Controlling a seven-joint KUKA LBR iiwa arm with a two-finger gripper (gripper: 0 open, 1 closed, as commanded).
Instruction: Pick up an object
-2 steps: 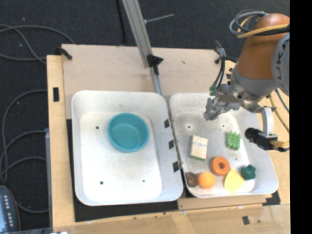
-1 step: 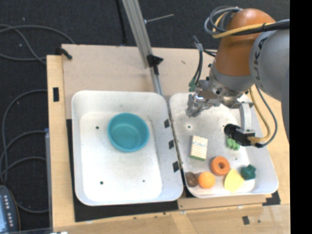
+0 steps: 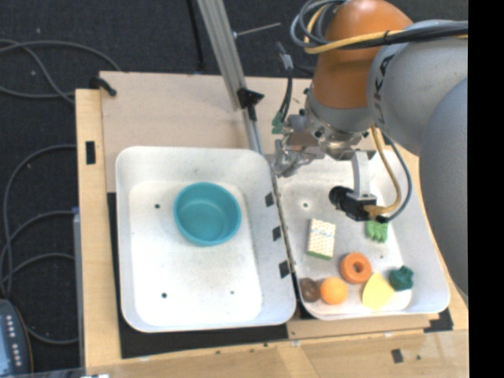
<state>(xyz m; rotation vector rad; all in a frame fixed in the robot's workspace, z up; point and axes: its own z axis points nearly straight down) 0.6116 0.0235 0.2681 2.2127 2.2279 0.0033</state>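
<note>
A wooden bench [image 3: 173, 109] sat on a dark floor, seen from above at a slant, and carried two shallow white bins side by side. The left bin [image 3: 150, 290] held a single teal bowl [image 3: 207, 213], upright, lying a little above and left of the bin's middle.

The right bin [image 3: 429, 290] held a cluster of small things along its near edge. A pale, speckled block resembling a sponge [image 3: 320, 238] lay just left of the bin's middle. Below it sat a small brown lump [image 3: 310, 290] touching or nearly touching an orange ball [image 3: 333, 291]. An orange ring [image 3: 356, 267] lay just above and right of the ball. A yellow lemon-like piece [image 3: 378, 291] lay right of the ball, with a dark green piece [image 3: 402, 277] beside it. A bright green toy [image 3: 377, 231] lay apart from these, higher up toward the right side.

The grey arm [image 3: 425, 77] with its orange band [image 3: 358, 50] reached in from the right, cables looping round it. Its gripper [image 3: 290, 161] hung over the far left corner of the right bin, close to the seam between the two bins, well apart from the cluster of objects. Whether its pincer was apart or together could not be told, as the wrist hardware crowded it. A black fitting [image 3: 350, 201] hung below the wrist. A metal rail [image 3: 224, 53] slanted down toward the bins' far edge.
</note>
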